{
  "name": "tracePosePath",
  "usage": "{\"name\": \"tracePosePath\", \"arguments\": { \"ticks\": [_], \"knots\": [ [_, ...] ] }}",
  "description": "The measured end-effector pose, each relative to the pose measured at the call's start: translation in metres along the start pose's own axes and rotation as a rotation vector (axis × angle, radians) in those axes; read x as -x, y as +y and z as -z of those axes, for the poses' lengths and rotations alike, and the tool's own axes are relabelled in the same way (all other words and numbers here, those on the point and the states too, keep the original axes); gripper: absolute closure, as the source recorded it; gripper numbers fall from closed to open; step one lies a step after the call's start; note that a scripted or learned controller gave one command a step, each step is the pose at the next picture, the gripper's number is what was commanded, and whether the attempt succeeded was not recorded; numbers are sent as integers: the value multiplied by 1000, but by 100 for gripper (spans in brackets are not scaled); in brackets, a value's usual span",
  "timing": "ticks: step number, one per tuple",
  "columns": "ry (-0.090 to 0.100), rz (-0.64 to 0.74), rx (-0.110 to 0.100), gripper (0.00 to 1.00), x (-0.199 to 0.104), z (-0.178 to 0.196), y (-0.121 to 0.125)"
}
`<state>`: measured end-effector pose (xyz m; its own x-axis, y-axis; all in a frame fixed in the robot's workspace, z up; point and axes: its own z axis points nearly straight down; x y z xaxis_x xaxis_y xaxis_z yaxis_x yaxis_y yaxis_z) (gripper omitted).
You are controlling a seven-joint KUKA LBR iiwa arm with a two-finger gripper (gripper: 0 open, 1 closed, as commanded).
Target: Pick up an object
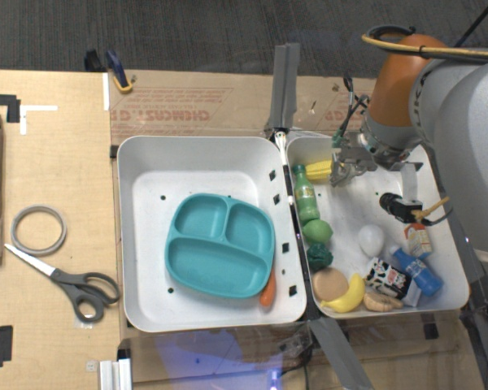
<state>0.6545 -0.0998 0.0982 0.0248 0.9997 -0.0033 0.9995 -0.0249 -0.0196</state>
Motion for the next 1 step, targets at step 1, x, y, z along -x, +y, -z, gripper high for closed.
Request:
{"name": "tracePosePath", "arguments": {
  "ticks": [1],
  "knots": [
    [-5,531,23,100,30,39,5]
  ]
}}
